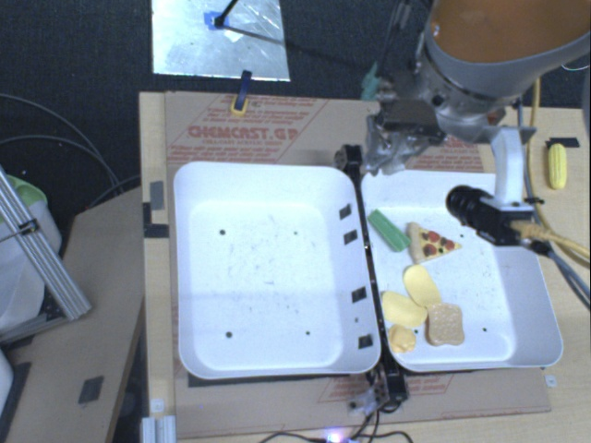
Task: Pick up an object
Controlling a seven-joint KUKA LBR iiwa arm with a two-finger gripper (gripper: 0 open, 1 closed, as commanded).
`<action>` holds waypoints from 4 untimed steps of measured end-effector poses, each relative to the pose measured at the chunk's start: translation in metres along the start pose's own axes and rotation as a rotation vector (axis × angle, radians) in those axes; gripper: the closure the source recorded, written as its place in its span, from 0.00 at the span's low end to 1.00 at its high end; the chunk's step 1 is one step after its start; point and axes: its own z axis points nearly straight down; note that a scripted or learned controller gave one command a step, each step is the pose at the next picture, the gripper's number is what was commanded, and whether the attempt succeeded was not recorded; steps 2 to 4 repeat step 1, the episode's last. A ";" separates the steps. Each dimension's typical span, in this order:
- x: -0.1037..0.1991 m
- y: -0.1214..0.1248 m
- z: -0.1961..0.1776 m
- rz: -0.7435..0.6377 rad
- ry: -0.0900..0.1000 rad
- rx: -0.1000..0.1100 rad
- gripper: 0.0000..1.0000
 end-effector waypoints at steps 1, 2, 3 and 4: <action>0.035 0.000 0.128 -0.007 -0.003 0.015 1.00; 0.035 0.000 0.128 -0.007 -0.003 0.015 1.00; 0.035 0.000 0.128 -0.007 -0.003 0.015 1.00; 0.035 0.000 0.128 -0.007 -0.003 0.015 1.00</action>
